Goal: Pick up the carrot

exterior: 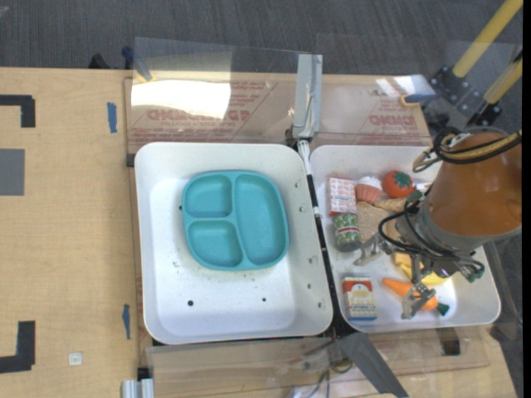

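The carrot is a small orange piece with a green tip, lying near the front of the right bin. The arm comes in from the right, its orange band above the bin's right half. My gripper hangs low over the carrot's right part and covers its middle, so orange shows on both sides of it. Cables and the wrist hide how the gripper meets the carrot.
In the right bin lie a red tomato, a red-and-white packet, a greenish can, a small red-and-white box and yellow pieces. A teal divided plate sits in the left bin.
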{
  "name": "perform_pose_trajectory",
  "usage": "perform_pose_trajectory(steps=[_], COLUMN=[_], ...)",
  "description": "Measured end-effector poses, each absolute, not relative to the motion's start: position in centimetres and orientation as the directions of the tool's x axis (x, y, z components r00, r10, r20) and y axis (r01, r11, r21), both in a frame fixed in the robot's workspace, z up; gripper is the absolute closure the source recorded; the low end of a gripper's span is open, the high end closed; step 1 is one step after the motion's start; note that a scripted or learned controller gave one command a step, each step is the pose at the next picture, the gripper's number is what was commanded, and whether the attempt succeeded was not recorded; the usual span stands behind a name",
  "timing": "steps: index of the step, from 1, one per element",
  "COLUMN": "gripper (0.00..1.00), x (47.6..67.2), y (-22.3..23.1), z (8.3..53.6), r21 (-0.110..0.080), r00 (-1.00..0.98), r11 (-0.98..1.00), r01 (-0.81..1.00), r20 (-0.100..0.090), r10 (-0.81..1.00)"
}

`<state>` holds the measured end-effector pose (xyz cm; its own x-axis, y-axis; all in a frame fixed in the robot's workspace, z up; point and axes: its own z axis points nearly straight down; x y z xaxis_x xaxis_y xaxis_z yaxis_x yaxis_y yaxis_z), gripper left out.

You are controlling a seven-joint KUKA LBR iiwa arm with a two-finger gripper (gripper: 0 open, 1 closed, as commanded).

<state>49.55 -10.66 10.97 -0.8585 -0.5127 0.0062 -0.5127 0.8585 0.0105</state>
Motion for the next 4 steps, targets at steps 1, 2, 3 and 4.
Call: perform_pose_trajectory(steps=[1,2,3,4], gripper=[0.00,0.00,0.00,0.00], x=[49.0,49.1,48.3,48.2], y=[-14.4,-16.7,-10.9,-15.1], z=[8.7,8.7,8.8,8.7], r21=[-0.003,-0.009,-0.008,-0.008], r00=[-0.818,-0.543,-0.476,-0.252], r11=[0.818,0.543,0.476,0.252], r01=[-0.575,-0.840,-0.879,-0.968], r20=[-0.007,-0.007,-0.005,-0.006], r10=[-0.575,-0.840,-0.880,-0.968])
